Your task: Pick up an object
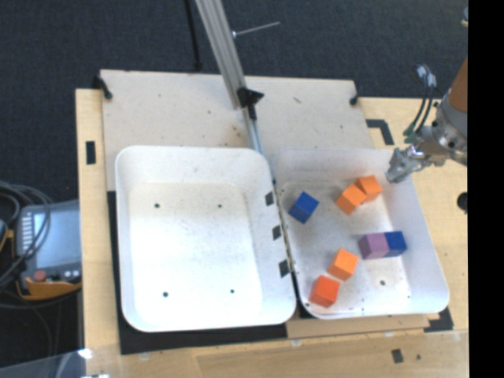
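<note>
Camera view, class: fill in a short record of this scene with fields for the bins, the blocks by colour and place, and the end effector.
left bin: white, shallow
right bin: white, holds all the blocks
blue blocks: one alone near the divider; one touching the purple block
purple block: right of centre
orange blocks: two touching at the top; two near the bottom
end effector: over the right bin's upper right corner, nothing seen in it

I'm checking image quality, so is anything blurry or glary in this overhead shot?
Camera view: even, soft lighting; the small blue cube and the other blocks are fairly sharp, with faint shadows. The left white bin looks bright but not blown out. The metal gripper at the right is slightly soft.
</note>
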Action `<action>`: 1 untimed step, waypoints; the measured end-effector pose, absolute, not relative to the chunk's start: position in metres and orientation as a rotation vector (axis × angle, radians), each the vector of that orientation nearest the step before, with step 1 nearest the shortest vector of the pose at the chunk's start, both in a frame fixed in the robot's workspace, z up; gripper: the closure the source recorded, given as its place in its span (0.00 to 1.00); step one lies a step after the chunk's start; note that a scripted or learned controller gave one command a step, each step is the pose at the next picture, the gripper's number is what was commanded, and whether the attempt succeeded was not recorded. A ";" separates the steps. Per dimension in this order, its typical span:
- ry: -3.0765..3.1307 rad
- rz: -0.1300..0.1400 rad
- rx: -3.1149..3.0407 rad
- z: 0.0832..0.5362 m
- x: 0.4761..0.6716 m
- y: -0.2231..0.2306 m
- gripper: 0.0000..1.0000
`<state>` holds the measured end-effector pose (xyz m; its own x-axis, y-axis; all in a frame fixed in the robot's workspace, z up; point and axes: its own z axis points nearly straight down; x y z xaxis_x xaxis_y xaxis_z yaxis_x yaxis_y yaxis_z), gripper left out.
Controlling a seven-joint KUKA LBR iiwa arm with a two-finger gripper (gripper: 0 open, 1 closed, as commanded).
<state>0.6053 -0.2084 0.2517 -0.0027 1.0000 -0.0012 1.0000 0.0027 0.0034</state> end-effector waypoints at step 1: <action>2.227 0.004 2.211 0.259 0.615 -0.164 1.00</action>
<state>0.6155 -0.1638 0.2586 -0.0070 1.0000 -0.0005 1.0000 0.0070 0.0042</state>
